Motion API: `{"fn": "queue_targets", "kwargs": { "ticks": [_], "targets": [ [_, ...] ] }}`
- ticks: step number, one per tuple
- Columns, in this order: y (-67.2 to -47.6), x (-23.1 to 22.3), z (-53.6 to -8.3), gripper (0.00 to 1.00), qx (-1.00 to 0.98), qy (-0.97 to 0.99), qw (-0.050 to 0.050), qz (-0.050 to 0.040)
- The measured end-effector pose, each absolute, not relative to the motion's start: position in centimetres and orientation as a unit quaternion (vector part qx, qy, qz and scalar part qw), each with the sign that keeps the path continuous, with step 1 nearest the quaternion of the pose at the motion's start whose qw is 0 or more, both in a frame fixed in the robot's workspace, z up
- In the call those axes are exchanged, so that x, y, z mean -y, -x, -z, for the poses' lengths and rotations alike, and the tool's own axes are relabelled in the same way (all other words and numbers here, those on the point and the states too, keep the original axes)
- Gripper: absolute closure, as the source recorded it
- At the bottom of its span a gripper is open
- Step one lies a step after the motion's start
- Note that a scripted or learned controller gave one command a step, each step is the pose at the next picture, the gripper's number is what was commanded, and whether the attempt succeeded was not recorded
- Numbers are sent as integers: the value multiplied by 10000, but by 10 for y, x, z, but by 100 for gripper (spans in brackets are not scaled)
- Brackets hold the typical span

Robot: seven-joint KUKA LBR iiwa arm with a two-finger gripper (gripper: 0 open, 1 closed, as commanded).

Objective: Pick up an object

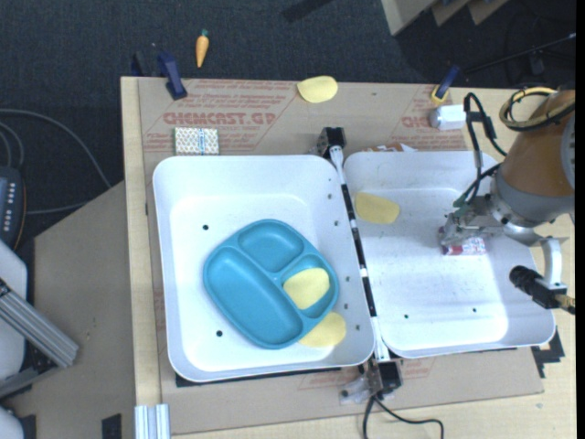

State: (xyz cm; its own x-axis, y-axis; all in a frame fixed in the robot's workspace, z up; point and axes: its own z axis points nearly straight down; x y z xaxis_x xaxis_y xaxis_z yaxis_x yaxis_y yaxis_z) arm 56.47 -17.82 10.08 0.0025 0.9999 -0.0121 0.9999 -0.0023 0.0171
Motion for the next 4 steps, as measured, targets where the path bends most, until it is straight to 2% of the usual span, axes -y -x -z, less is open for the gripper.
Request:
{"fn": "queue_targets", "kwargs": {
  "ticks": [1, 2, 3, 4],
  "targets": [
    [-565, 178, -111, 100, -7062, -7079, 111, -22],
    [-548, 188, -134, 100, -7071, -7071, 11, -1],
    [-548, 188, -134, 0, -7071, -7071, 8, -3],
    [-566, 183, -89, 0, -7069, -7074, 33, -6]
  ]
}}
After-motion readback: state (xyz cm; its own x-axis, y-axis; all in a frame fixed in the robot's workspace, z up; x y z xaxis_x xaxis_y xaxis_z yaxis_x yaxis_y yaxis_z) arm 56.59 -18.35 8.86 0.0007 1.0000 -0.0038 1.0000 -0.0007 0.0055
